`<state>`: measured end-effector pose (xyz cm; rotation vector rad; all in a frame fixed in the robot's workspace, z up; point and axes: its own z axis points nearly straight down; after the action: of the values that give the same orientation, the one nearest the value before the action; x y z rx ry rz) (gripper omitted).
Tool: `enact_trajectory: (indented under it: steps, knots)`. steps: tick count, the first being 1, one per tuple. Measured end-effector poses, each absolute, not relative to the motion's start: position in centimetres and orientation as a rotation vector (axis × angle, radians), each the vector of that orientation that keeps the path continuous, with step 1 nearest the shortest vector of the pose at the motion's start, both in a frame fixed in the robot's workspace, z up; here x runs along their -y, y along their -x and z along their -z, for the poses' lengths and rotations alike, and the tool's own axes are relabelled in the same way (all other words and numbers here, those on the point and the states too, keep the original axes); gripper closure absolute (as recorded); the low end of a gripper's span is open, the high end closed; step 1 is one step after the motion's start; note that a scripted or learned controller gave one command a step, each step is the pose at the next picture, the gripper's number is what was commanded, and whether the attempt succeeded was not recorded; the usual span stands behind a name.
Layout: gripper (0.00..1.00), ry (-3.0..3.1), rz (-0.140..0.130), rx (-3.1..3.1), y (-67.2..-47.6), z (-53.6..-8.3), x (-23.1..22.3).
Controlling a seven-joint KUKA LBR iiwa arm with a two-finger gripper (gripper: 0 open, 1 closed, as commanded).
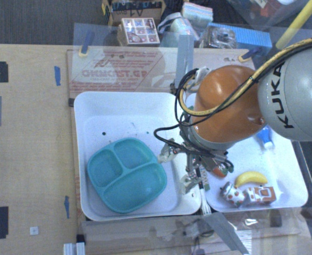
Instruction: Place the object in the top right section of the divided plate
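Observation:
A teal divided plate (126,174) with three sections lies in the left white bin (92,116), toward its front. My gripper (194,175) hangs below the orange wrist band (225,108), over the wall between the two bins and just right of the plate's rim. In the right bin (294,190) lie a yellow banana (251,178), a red-and-white toy (250,194) and a blue thing (266,138). A small red-orange piece (218,170) peeks out right beside the gripper, partly hidden by it. I see nothing lying in the plate's sections.
The big grey arm (299,100) covers most of the right bin's back. Boxes and clutter (140,30) sit beyond the bench's far edge. A cardboard sheet (118,70) lies behind the left bin.

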<state>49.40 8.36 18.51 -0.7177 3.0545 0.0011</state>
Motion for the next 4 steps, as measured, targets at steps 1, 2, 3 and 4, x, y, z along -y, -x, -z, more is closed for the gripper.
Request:
enact_trajectory:
  steps: [1, 2, 3, 4]
  knots:
    - [1.0, 0.711, -0.004, -3.05, -49.5, -19.6, -8.4]
    - [1.0, 1.059, -0.001, -2.951, -50.6, -18.5, -6.0]
    - [1.0, 1.322, -0.001, -2.848, -49.2, -18.5, -1.6]
    - [1.0, 1.399, -0.001, -2.808, -49.2, -18.5, -6.5]
